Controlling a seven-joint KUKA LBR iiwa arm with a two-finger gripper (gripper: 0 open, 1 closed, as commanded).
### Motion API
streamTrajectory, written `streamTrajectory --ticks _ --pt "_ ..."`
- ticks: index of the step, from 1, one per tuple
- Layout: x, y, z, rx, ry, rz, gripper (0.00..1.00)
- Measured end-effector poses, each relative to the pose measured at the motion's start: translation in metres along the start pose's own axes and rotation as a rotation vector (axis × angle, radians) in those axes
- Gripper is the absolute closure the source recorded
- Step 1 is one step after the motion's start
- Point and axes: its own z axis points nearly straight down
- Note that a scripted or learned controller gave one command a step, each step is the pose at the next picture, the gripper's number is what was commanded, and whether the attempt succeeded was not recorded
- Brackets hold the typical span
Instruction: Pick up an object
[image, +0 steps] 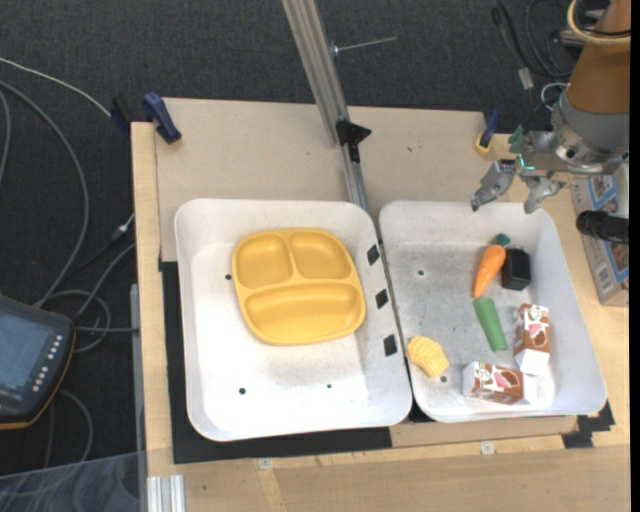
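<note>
- Orange carrot (489, 268) lies in the right bin (430, 225), near its far right corner, touching or nearly touching a small black block (516, 268); you risk dragging both if the pincer comes down between them.
- Pincer (510, 193) hangs above the far rim of the right bin, fingers spread apart, nothing between them.
- Green cylinder (490, 323) sits just below the carrot, tip close to it; a wide finger spread could knock one while closing on the other.
- Two brown-and-white cartons (532, 330) and (497, 382) crowd the right wall and near right corner; you get little finger room on the wall side, and a finger may land on the rim.
- Yellow corn piece (428, 356) sits by the bin's left wall near the divide; same wall problem on that side, but it stands well apart from the rest.
- Rounded pieces like the carrot and cylinder will likely roll or squirt out if pinched off-centre.
- Open room: the middle and far left of the right bin floor are bare, so you can approach from there.
- Left bin (200, 380) carries a yellow divided plate (297, 285); flat and wide, poor pick for these fingers.
- Metal post (322, 75) rises by the divide between bins at the far side; watch it if the arm swings left.
- Table (250, 150) beyond the bins is bare.
</note>
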Motion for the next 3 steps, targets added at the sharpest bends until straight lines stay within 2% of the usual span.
streamTrajectory --ticks 1,2,3 --pt "0.000 0.000 0.000 0.000 -0.001 0.000 0.00" --pt "0.008 0.004 0.058 0.005 0.001 0.000 0.00" --pt "0.012 -0.002 0.103 0.005 0.001 0.001 0.00"
